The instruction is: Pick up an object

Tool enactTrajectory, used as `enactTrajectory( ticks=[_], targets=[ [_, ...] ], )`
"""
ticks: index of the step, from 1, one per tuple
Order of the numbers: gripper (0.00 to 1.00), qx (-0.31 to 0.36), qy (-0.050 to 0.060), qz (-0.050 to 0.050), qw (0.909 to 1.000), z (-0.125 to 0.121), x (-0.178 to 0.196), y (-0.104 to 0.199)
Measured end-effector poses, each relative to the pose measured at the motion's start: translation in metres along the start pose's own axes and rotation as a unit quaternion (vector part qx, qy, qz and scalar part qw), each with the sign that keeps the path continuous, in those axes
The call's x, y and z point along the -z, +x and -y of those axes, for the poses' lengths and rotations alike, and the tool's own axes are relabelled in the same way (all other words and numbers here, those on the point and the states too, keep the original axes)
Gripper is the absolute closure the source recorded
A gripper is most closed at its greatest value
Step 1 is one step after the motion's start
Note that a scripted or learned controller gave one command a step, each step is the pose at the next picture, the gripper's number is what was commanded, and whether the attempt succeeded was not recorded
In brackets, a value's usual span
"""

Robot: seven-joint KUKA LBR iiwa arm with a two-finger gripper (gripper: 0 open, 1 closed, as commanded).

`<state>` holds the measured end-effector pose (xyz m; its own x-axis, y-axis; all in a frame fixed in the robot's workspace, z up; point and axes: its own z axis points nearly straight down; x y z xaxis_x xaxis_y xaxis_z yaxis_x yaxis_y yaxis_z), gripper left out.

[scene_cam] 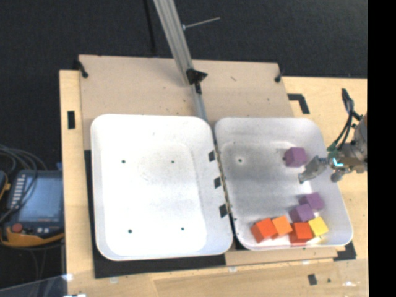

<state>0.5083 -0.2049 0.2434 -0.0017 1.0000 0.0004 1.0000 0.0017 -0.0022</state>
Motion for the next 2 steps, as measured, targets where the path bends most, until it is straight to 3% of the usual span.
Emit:
enactTrajectory(
  ticks=[1,2],
  targets=[
    [0.00,0.000,-0.002,0.001,1.0000,-0.001,0.002,0.000],
    [0.00,-0.001,0.001,0.000,1.0000,-0.005,-0.055,0.008]
  ],
)
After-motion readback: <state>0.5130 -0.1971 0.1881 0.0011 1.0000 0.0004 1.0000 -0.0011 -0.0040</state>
